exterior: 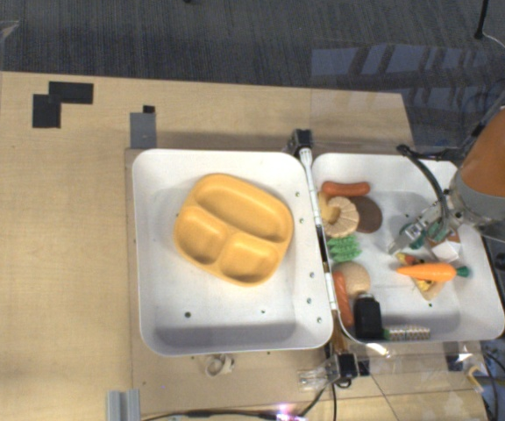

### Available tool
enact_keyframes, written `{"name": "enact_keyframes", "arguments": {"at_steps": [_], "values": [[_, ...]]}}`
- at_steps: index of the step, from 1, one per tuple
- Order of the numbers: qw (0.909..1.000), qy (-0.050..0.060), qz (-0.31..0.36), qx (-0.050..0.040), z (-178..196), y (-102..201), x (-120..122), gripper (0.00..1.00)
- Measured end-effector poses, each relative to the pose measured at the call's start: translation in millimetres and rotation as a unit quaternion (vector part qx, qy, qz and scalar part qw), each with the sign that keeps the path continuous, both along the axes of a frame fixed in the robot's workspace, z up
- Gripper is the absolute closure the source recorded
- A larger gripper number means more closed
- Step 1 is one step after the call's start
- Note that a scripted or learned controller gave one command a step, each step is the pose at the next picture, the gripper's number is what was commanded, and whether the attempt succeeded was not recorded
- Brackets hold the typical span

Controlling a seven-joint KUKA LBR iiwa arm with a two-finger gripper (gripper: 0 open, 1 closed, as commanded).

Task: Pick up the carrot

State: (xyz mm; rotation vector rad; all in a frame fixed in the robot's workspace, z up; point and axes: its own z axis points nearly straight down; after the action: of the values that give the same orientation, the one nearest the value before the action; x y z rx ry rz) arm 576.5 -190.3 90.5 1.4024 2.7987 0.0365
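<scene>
Wooden bench (60,261) underneath everything, carrying two shallow white bins side by side so that things can be lifted from one and dropped in the other. Left bin (160,323) given over to a yellow divided tray (233,227), set a little askew near the middle. Right bin (489,318) crowded with toy food, most of it pushed up against the wall shared with the left bin: a sausage (346,188) at the far end, a tan shell-like piece (339,217) with a brown disc (369,217) beside it, a green leafy piece (344,250) below, then a pale round lump (352,278) and a black block (367,317) nearest the front. Grey and orange arm (498,165) reaching in from the right, bent down over the right bin's middle. Hand (419,235) hanging low, just above and beside the carrot, probably lined up for a grab; whether spread or pressed together, cannot tell at this size. Carrot (428,272) lying flat on the bin floor, orange body pointing left, green top to the right, apart from the crowded wall and so fairly open to a grip from above. Not yet lifted.
</scene>
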Motion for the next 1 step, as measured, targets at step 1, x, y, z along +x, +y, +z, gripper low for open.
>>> {"name": "enact_keyframes", "arguments": {"at_steps": [1], "values": [[0.9975,0.001,0.07,-0.0109,-0.6,15.4,-65.0,0.0]]}}
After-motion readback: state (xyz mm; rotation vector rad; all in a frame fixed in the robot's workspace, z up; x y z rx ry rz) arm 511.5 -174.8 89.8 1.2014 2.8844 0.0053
